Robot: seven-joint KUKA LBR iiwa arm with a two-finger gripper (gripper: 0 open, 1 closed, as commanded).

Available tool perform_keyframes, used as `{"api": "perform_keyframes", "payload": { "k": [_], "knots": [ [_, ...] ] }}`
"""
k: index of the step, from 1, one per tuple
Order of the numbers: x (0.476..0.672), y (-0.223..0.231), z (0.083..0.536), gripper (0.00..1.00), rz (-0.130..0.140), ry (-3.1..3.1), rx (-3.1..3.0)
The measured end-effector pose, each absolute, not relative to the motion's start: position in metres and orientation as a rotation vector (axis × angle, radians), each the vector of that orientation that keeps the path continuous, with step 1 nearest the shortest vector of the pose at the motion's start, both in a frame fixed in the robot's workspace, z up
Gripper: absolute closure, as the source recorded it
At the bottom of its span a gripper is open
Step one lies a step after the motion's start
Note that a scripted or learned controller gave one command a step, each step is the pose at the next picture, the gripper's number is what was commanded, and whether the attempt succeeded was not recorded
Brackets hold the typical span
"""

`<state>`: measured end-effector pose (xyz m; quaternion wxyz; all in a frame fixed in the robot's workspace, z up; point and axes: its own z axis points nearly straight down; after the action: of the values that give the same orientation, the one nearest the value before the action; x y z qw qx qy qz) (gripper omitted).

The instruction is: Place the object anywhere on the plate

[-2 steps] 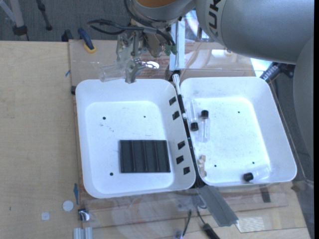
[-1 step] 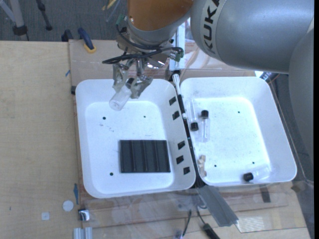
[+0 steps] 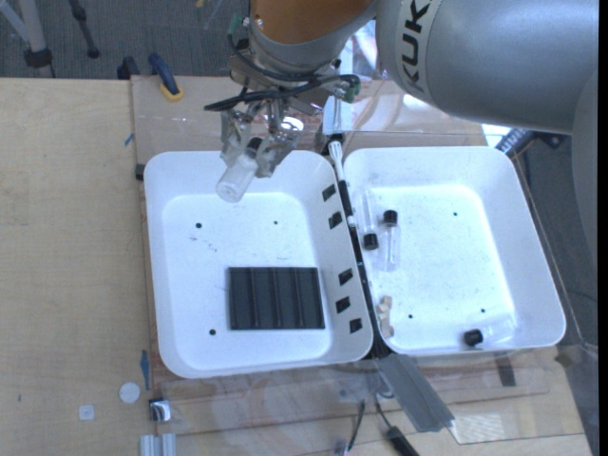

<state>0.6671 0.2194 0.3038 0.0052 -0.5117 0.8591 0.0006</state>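
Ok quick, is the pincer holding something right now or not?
Pincer: shut on a clear vial, held tilted above the back of the left bin, not yet over the dark plate.

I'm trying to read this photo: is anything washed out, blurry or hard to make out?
In the camera view, the white bins glare bright; the clear vials in the right bin nearly vanish against it; the arm up close looks soft; the dark plate stands out sharply.
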Motion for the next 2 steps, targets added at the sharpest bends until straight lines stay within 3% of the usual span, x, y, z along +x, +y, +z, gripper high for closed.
{"api": "perform_keyframes", "payload": {
  "k": [1,2],
  "knots": [
    [0.666,0.216,0.269,1.0,0.004,2.449,-1.962],
    [0.648,0.214,0.257,1.0,0.004,2.27,-2.168]
  ]
}}
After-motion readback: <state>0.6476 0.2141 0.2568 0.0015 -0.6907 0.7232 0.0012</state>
